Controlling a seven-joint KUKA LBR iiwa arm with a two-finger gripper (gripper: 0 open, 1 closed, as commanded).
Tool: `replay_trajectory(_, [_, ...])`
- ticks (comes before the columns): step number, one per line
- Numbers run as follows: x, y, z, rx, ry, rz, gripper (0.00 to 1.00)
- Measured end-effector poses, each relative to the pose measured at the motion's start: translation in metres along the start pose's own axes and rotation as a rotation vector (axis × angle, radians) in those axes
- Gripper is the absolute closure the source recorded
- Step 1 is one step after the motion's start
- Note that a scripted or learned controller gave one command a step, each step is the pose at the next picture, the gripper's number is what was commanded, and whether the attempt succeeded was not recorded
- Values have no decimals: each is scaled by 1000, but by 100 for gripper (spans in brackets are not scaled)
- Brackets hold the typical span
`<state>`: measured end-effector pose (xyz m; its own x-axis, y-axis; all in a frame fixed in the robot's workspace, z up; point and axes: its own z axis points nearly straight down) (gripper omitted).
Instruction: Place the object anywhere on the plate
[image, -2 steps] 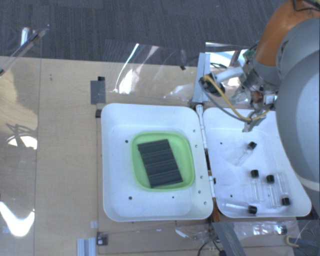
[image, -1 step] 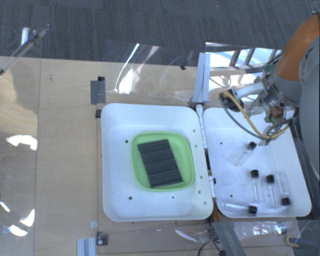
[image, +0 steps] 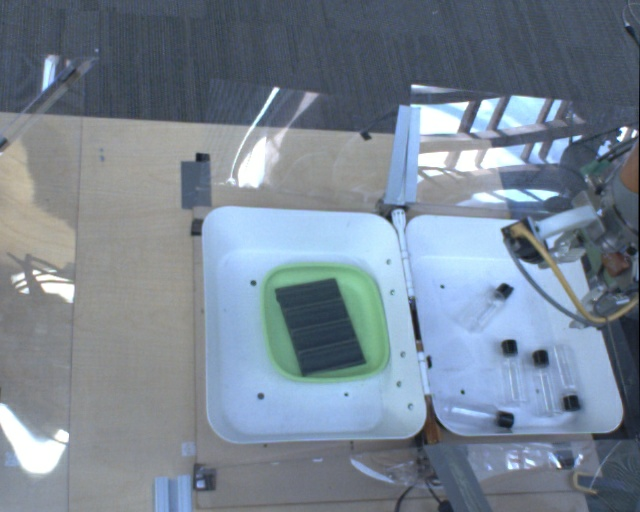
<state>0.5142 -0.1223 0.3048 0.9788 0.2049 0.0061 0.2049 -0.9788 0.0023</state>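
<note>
A square green plate (image: 375, 330) sits in the middle of the left white bin (image: 230, 300). A dark grey ribbed block (image: 318, 326) lies flat on the plate, slightly turned. Several clear vials with black caps lie in the right bin (image: 450, 250): one (image: 487, 305) near its middle, others (image: 543, 375) towards the front right, and one (image: 478, 413) along the front wall. My gripper (image: 612, 262) hangs at the right edge of the view, over the right bin's far right side, among cables and a yellow hose. Nothing is seen held in it.
A metal divider post (image: 403, 160) stands behind the seam between the bins. A small dark bracket (image: 196, 182) sits on the wooden bench behind the left bin. A clear plastic sheet covers the bench on the left.
</note>
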Motion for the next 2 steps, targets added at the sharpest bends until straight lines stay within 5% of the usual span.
replay_trajectory(1, [-14, 75, 28, 2, -5, 0, 0])
replay_trajectory(2, [69, 98, 46, 0, -3, -43, 0])
